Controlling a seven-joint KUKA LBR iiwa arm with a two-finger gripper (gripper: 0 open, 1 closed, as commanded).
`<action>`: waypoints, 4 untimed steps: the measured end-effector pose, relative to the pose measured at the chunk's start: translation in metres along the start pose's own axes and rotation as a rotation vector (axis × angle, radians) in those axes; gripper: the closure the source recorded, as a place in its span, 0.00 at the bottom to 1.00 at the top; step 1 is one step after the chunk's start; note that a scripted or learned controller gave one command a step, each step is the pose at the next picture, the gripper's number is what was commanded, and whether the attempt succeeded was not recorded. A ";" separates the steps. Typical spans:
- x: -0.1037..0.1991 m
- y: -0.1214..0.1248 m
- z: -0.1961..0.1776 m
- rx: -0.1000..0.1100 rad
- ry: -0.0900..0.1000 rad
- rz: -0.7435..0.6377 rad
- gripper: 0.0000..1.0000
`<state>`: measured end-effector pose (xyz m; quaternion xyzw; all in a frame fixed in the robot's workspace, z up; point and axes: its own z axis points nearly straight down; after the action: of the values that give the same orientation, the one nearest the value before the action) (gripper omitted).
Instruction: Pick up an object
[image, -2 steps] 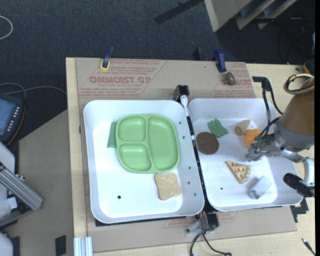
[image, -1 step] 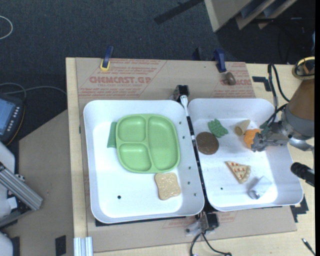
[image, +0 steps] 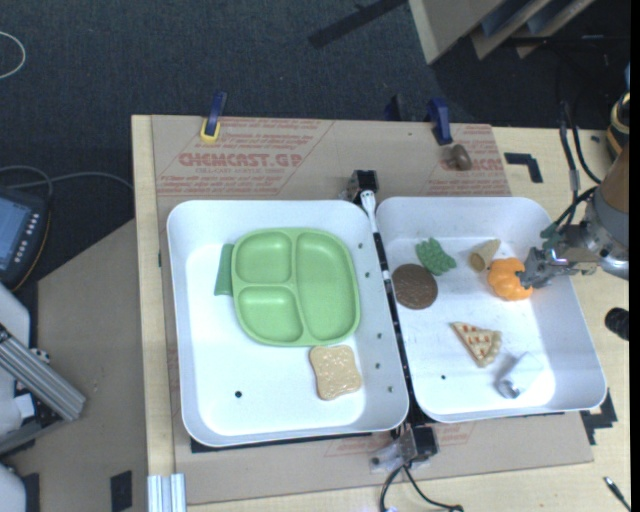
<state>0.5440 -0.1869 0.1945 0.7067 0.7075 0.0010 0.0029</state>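
The surface (image: 300, 150) is a flat brown board printed with red lettering. Two clamps, one yellow-tipped (image: 212, 120) and one blue (image: 438, 120), grip its far edge. Two shallow white bins rest directly on it, side by side and touching: the left bin (image: 195, 330) and the right bin (image: 570, 350). Black brackets (image: 520, 165) mark the corners.

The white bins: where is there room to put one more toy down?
Left bin: bare floor left of the green plate and below it, beside the toast. Right bin: bare front-left corner under the brown cookie. Crowded near the orange and gripper.
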 end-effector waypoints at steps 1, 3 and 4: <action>0.000 0.001 -0.032 0.000 0.000 0.000 1.00; 0.110 -0.009 -0.022 0.008 0.005 -0.004 1.00; 0.169 -0.019 -0.029 0.008 0.006 -0.006 1.00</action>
<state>0.5249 -0.0179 0.2233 0.7046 0.7096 0.0003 -0.0024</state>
